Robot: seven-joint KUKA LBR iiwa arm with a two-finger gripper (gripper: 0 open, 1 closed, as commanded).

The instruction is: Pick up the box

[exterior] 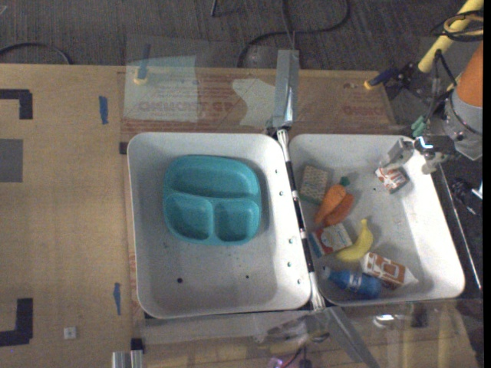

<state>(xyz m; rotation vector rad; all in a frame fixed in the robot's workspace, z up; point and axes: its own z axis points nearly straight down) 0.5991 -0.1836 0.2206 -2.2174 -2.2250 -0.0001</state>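
Observation:
A small red and white box [392, 178] lies near the back right of the right bin [430, 228]. My gripper [409, 150] hangs just above and behind this box, at the bin's back right corner, with nothing visibly held. An orange and white box [383, 268] rests near the bin's front right. A third red and white carton [333, 238] lies by the bin's left wall, partly under a banana [357, 242].
The right bin also holds a carrot [335, 203], a tan square cracker [314, 182] and a blue bottle [354, 282]. A teal divided plate [213, 199] sits in the left bin [153, 267]. A metal divider [285, 90] runs between the bins at the back.

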